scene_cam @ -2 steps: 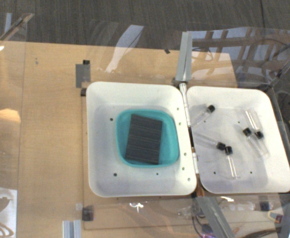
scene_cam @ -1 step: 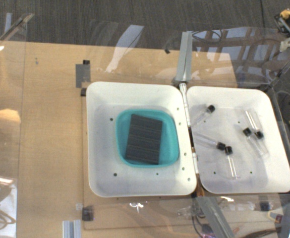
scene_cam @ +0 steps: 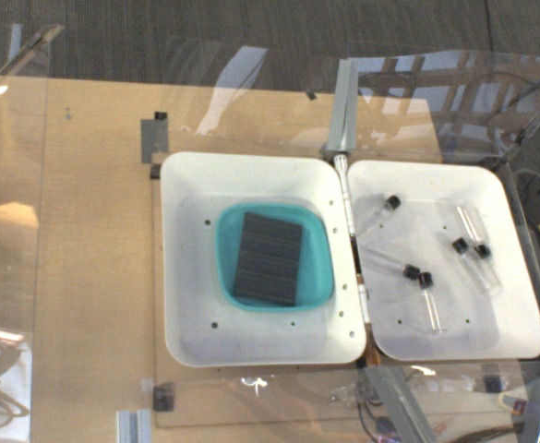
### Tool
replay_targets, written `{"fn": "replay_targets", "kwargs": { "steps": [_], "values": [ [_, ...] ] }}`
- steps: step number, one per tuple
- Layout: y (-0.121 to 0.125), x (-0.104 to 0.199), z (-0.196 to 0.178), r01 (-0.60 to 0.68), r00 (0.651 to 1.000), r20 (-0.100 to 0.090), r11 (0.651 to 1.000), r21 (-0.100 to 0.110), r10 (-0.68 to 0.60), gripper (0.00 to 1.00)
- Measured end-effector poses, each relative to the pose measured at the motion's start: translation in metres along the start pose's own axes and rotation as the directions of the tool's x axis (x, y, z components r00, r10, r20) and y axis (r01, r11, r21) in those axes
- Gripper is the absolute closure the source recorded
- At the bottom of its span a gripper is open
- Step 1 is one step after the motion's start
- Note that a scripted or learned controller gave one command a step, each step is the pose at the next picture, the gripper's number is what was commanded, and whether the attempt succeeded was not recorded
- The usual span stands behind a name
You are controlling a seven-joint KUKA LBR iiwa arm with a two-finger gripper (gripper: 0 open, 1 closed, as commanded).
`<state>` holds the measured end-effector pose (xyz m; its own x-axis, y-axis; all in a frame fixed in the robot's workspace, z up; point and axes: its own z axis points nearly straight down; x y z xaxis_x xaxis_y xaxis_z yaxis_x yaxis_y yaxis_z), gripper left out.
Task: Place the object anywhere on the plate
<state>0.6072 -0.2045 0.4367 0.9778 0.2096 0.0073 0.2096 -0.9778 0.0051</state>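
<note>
I am seeing the dark ribbed block (scene_cam: 268,257) lying flat on the teal plate (scene_cam: 318,266) in the left bin (scene_cam: 188,247), so I am judging the placing done. I am unable to report the jaws' state or place things relative to them. Small clear vials (scene_cam: 417,276) are lying in the right bin (scene_cam: 519,321).

No readable text, labels, brands, numbers or signs anywhere: none on the bins, plate, dark block, tubes or bench.
</note>
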Motion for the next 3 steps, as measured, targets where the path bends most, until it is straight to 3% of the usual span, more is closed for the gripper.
{"fn": "replay_targets", "kwargs": {
  "steps": [1,2,3],
  "values": [
    [-0.005,-0.024,0.0,-0.003,1.0,0.001,1.0,0.001,0.003,0.0],
    [-0.017,-0.086,0.0,-0.005,1.0,0.0,1.0,0.001,0.005,0.0],
    [-0.024,-0.116,0.0,-0.006,1.0,0.0,1.0,0.0,0.006,0.0]
  ]
}}
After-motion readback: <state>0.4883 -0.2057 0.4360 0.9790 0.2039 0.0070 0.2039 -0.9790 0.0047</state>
